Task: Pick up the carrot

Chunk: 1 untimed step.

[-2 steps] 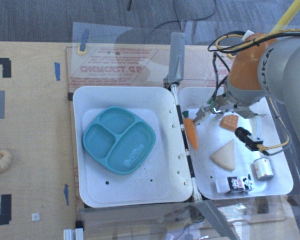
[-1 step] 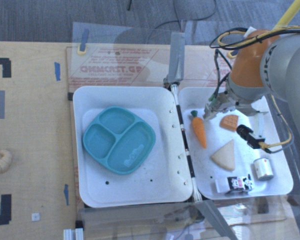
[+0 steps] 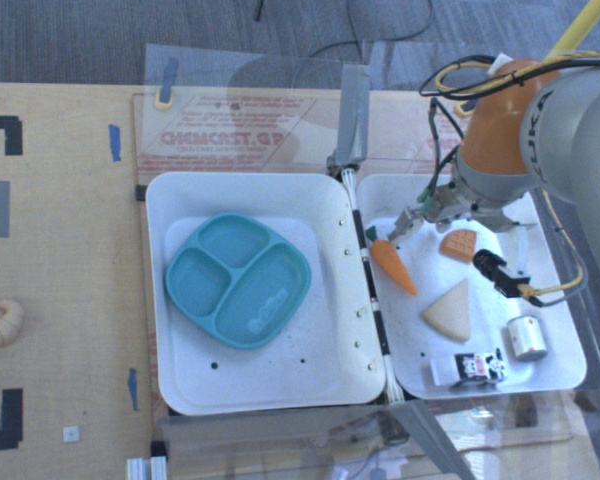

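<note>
Orange carrot (image 3: 393, 266) lies by right bin's (image 3: 570, 353) left wall, fingers (image 3: 408, 219) seemingly just above.

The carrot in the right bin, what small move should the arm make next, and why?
Probably shift the gripper a little toward the carrot and lower it. The carrot lies loose by the right bin's left wall, and the gripper sits just beyond its upper end, not over it.

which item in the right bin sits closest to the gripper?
The carrot: its top end lies just under the gripper; the others lie farther right or lower.
</note>
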Each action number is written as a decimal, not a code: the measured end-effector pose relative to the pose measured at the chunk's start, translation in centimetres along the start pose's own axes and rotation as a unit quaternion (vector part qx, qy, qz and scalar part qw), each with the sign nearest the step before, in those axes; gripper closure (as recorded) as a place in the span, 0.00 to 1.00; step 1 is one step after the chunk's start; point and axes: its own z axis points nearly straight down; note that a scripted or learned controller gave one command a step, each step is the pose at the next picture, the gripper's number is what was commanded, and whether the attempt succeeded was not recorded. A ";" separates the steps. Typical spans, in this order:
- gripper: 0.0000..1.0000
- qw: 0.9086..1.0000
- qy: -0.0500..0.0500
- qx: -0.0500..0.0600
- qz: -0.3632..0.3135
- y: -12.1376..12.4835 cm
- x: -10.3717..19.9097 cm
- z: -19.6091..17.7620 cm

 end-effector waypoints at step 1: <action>0.00 0.995 0.001 0.002 -0.099 -6.2 1.3 1.0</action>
